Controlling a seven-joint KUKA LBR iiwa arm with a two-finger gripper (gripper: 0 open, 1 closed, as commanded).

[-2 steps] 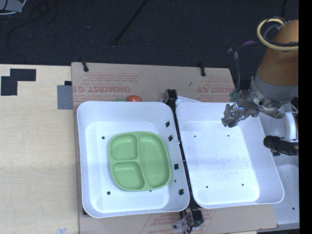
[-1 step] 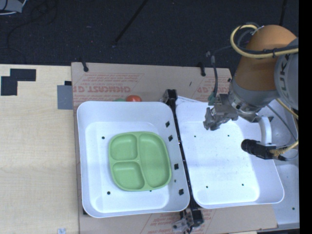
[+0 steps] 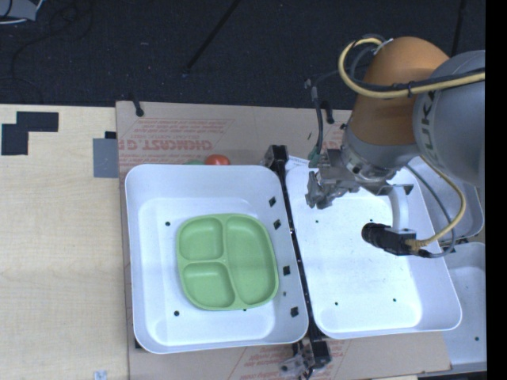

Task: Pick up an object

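Overhead view of two white bins on a bench. Left bin (image 3: 150, 212): green sectioned plate (image 3: 227, 261) lying flat near its centre, the only candidate for picking. Right bin (image 3: 356, 291): gripper (image 3: 321, 192) poised over the upper left corner, close to the divider, well apart from the plate. Finger spread impossible to tell at this angle; nothing seen between them. Small red item (image 3: 217, 161) behind the left bin's far rim, outside it. Progress, as judged: pick not yet begun, plate untouched. Remaining: cross to the left bin, descend, grasp, lift.
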